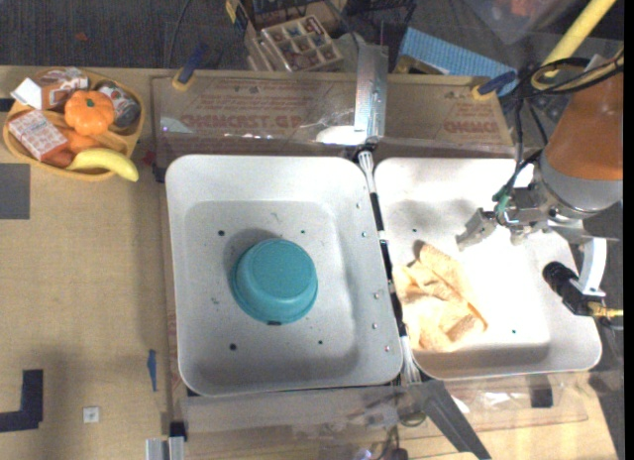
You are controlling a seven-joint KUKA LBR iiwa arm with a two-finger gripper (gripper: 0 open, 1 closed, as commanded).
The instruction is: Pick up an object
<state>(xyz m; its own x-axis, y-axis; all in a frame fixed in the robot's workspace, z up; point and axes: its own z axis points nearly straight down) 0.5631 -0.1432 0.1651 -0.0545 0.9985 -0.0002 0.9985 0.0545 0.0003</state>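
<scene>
Upturned teal bowl (275,280) in the middle of the left bin (198,190): rigid, smooth, probably slippery, best pinched at the rim. Pale tan heap (439,294), apparently bread-like pieces, against the left wall of the right bin (555,349): likely light, soft, crumbly; best taken at a raised edge. Gripper (487,227) above the right bin, just beside the heap, fingers spread, nothing between them.
</scene>
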